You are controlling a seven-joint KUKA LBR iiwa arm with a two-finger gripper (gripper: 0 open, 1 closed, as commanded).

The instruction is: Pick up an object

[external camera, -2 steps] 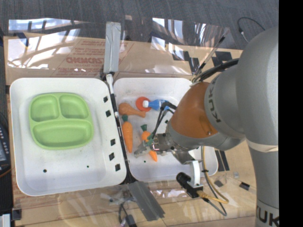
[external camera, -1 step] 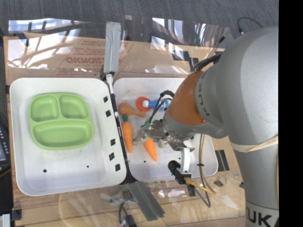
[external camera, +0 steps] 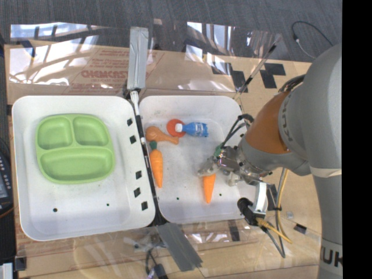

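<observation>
The small carrot (external camera: pixel 208 188) lies near the front of the right bin (external camera: pixel 192 106), its top just under my pincer (external camera: pixel 214 166). Whether my pincer is spread or pressed together, I cannot tell. Red print on the cardboard (external camera: pixel 104 68) beyond the bins is too faint to read.

arm (external camera: pixel 302 127): cut off at right edge | claw (external camera: pixel 210 168): fingers blurred

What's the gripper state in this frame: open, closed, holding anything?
Gripper: cannot be told; it sits low in the right bin, just above the wide end of a small carrot, with nothing visibly between its fingers.
</observation>
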